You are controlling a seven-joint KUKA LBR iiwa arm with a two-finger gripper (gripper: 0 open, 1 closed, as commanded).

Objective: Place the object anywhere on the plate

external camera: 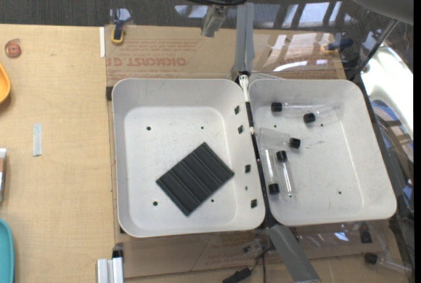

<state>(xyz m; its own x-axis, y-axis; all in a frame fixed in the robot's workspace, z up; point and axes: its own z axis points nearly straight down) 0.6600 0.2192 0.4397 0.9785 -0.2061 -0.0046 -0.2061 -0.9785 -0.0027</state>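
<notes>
Pincer hangs at top centre, above the cardboard behind the bins, well apart from everything in them; can't tell if it's open or closed, too small and blurred under the cables. Nothing seen in it.

Left bin: dark ribbed plate lies flat, turned diagonal, in the lower-middle of the floor. Bare white floor all round it, most room toward the top and left walls; its lower corner sits near the front wall.

Right bin: several clear tubes with black caps. Two lie near the top, tube approx centre-top. Others cluster by the left wall, one lying lengthwise close to the divider between bins. Right half of this bin's floor is bare.

Bins touch along the middle edge. Desk w/ bare wood to the left of them.
</notes>
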